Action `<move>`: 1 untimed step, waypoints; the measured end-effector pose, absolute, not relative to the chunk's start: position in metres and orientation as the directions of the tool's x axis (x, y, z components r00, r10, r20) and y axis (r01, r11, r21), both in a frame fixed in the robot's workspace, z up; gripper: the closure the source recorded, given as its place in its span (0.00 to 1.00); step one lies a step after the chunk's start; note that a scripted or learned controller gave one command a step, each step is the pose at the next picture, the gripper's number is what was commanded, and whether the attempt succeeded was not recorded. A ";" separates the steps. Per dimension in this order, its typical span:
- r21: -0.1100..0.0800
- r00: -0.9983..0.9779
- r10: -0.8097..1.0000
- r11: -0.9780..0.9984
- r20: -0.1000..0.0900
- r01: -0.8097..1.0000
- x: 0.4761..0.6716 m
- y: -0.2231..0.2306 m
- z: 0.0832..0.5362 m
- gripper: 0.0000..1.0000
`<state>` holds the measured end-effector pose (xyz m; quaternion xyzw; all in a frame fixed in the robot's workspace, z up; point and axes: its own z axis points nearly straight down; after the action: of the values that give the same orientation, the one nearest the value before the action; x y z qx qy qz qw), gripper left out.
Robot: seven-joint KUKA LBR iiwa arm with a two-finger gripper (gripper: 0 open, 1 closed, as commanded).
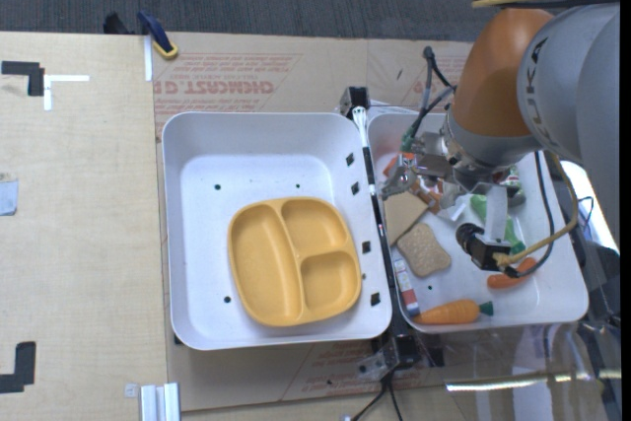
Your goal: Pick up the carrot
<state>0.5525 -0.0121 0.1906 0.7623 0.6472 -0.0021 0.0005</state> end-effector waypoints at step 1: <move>-0.005 0.149 0.989 -0.149 -0.002 0.989 0.493 0.015 0.190 0.00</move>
<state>0.4932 0.0149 0.1904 0.7580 0.6523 -0.0026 -0.0014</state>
